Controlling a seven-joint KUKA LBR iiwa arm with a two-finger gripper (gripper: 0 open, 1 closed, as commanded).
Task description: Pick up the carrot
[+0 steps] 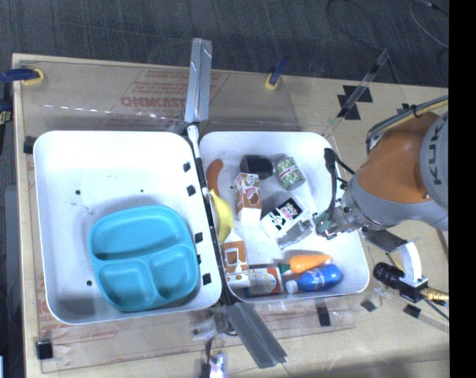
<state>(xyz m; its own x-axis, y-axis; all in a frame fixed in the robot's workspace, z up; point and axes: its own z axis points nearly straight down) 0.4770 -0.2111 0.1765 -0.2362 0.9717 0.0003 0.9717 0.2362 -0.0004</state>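
Orange carrot (pixel 308 262), blue bottle (pixel 316 278), turquoise tray (pixel 143 254)

two bins (pixel 41 211), one carrot (pixel 308 262), one tray (pixel 143 254)

You have a pale wooden bench (pixel 316 101) under a clear sheet with reversed red print at its far edge. Two shallow white bins sit directly on it, touching side by side: the left bin (pixel 57 179) and the right bin (pixel 316 144).

Right bin (pixel 344 278): gripper (pixel 300 231) hovers just above the carrot (pixel 308 262), which lies beside a blue bottle (pixel 316 278). Left bin (pixel 57 179): a blue divided tray (pixel 143 254).
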